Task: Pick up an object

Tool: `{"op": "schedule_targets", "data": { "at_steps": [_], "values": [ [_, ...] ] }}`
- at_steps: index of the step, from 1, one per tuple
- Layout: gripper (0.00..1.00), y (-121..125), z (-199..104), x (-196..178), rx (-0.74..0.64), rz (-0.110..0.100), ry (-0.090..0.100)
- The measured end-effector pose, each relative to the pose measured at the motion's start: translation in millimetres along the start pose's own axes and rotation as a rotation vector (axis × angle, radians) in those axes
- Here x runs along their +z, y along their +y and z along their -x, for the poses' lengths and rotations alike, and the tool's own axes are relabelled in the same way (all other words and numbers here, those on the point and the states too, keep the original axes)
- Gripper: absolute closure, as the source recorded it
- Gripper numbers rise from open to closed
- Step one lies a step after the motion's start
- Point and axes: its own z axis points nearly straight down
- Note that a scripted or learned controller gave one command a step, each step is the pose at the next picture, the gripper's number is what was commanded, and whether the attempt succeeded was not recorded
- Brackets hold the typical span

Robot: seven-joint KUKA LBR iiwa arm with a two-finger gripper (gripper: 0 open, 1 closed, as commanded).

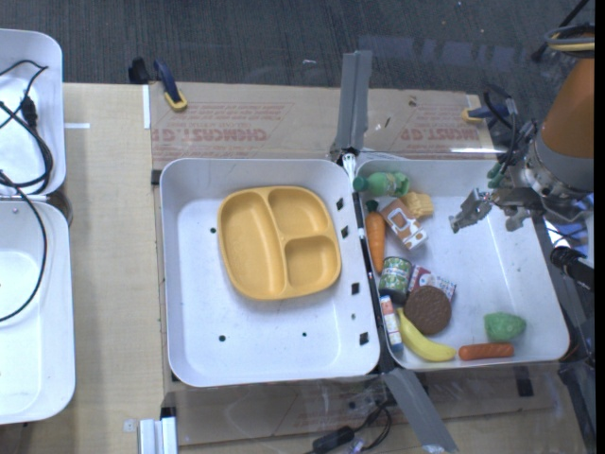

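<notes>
My gripper [492, 216] hangs over the upper right part of the right bin [492, 263], above bare white floor. Its two fingers stand apart, open, with nothing between them. The bin's objects crowd its left side and front. Along the left wall lie a green vegetable [383, 183], an orange-and-white carton [408, 219], a carrot [376, 239] and a green can [395, 277]. Farther front are a brown round cookie [428, 310], a banana [421, 340], a small orange-red carrot [487, 351] and a green lump [504, 325]. The carton is the nearest object, to the gripper's left.
The left bin [189, 282] holds a yellow divided plate [279, 242]. A grey divider post [354, 102] rises between the bins at the back. A small packet [439, 282] and a tube [388, 320] lie near the can. Cables and clamps sit at the far right.
</notes>
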Motion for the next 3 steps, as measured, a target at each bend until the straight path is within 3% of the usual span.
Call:
{"op": "schedule_targets", "data": {
  "at_steps": [1,2,3],
  "values": [
    [0.00,42.7,-33.6,131.7,-0.194,0.004,0.000],
    [0.00,81.5,-24.3,135.8,0.205,-0.032,0.002],
    [1.00,83.3,-23.4,129.4,0.202,-0.025,-0.003]
  ]
}}
